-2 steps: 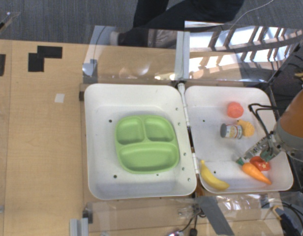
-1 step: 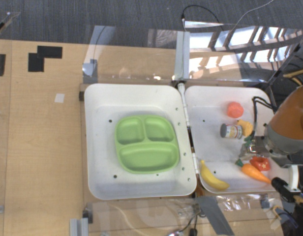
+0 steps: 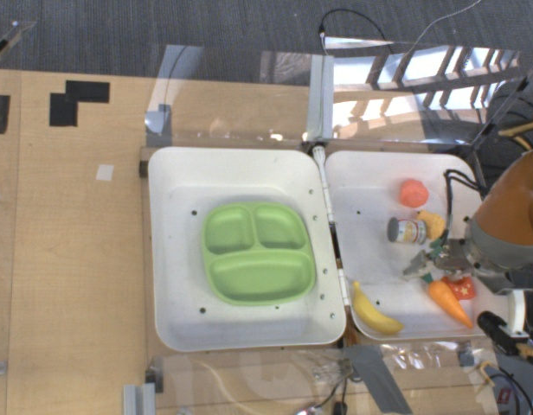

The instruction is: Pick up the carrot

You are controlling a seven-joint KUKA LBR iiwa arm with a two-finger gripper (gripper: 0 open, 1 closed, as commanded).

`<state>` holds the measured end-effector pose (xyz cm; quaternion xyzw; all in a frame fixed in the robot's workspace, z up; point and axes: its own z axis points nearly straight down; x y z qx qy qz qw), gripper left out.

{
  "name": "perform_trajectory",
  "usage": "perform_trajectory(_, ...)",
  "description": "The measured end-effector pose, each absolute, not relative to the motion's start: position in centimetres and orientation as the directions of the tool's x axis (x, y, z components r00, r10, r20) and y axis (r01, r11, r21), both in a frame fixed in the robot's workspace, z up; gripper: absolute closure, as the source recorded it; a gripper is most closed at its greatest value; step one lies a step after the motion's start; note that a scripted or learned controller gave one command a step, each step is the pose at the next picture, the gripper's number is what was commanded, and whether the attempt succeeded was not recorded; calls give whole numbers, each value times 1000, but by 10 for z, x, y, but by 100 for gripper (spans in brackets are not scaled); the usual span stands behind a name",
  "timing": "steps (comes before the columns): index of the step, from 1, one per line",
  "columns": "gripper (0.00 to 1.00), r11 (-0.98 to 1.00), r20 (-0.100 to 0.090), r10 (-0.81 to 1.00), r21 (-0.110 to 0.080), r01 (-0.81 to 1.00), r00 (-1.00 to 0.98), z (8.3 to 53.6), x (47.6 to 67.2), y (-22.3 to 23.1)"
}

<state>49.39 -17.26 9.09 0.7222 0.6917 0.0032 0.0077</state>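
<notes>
1. Camera view from above: a wooden table [image 3: 67,258] carries two shallow white bins side by side.
2. Left bin [image 3: 176,232] holds a green divided plate [image 3: 259,253] near its middle.
3. Right bin [image 3: 370,188] holds several small things.
4. Carrot [image 3: 449,302], orange, lies tilted near the bin's lower right, touching a small red thing [image 3: 463,289].
5. Banana [image 3: 375,310] lies along the lower left corner, apart from the carrot.
6. Pink ball [image 3: 414,193] sits toward the top; below it lies a small jar [image 3: 407,230] on its side, with a yellow thing [image 3: 433,223] just beside it.
7. Grey and orange arm [image 3: 513,214] enters from the right.
8. Tool [image 3: 429,262] hangs just above the carrot's upper end; whether its fingers are spread or closed cannot be told, and nothing is seen between them.
</notes>
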Motion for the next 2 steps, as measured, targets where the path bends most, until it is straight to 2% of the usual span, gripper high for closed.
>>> perform_trajectory(1, 100, -35, -5, 999, 22, 999, 35, 103, 497, -171)
perform_trajectory(2, 0, -35, -5, 999, 22, 999, 35, 103, 497, -171)
